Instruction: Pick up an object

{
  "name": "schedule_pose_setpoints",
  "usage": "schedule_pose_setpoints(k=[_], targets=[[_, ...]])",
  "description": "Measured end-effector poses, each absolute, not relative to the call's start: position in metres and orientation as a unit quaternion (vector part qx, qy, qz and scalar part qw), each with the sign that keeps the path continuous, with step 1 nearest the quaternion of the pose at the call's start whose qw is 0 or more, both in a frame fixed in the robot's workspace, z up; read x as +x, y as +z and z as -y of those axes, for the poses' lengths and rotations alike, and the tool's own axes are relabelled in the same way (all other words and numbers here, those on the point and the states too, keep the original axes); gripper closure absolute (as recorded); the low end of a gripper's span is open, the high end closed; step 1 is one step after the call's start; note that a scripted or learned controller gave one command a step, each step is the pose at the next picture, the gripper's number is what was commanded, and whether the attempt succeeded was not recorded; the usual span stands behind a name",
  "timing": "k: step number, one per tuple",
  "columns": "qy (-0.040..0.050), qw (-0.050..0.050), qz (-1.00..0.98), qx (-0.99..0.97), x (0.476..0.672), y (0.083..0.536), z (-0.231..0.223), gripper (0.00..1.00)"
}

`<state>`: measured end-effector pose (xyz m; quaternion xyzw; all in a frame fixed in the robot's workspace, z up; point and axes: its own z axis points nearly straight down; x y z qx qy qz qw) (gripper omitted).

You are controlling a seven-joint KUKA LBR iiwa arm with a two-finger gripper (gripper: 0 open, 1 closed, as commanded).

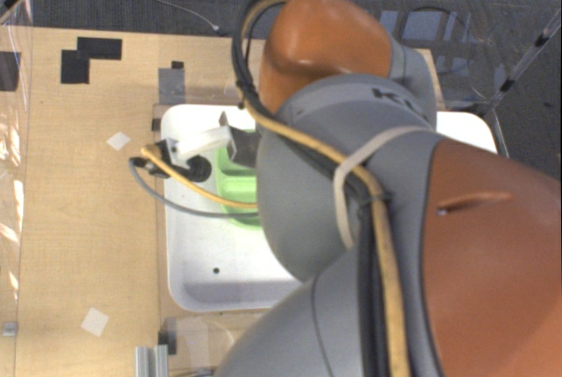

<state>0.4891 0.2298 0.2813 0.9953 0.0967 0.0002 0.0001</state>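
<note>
A light green object [235, 184] lies in the left white bin [206, 274], toward the bin's far right side, partly hidden under the arm. My gripper [241, 145] hangs directly over the green object's far end, low in the bin. The big grey and orange arm covers most of the gripper, so contact with the green object cannot be judged.
A corner of the right white bin [465, 131] peeks out behind the arm. A small dark speck [216, 271] sits on the left bin's floor. The wooden bench [79, 217] stretches to the left with black markers [88, 57] at the back.
</note>
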Motion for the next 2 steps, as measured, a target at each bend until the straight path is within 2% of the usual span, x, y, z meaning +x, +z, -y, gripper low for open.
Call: schedule_pose_setpoints(k=[1,2], targets=[[-0.0012,0.001,-0.316,0.949,0.486,0.229,-0.234,1.00],[0.0015,0.001,-0.589,0.808,0.495,0.307,-0.222,1.00]])
